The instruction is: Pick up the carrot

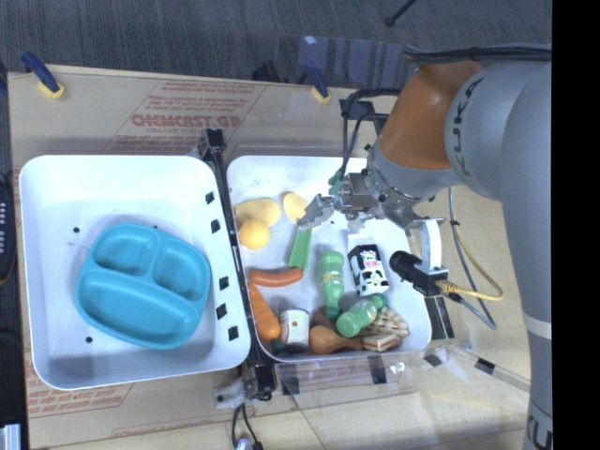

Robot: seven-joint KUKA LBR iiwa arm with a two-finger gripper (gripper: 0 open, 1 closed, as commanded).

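- Carrot (263, 313): found in the right bin (281, 172), against its left wall near the front corner. The long axis runs from upper left to lower right in the view; the thicker end lies toward the front, beside a small can (294, 326). Which end is the tip cannot be told for certain.
- Sausage (275, 276): laid almost crosswise just above the carrot's upper end, close to it or touching.
- Gripper (323, 206): seen over the back half of the right bin, well apart from the carrot. Whether its fingers are open or closed cannot be told.
- Arm (487, 120): grey with an orange band, entered from the right.
- Green stick (301, 245): placed just below the gripper, roughly upright in the view.
- Two yellow pieces (257, 221): set near the bin's left wall, behind the sausage.
- Green bottle (332, 282), cow carton (367, 270): placed mid-bin, right of the carrot.
- Left bin (56, 186): a blue divided tray (142, 284) is held in it.
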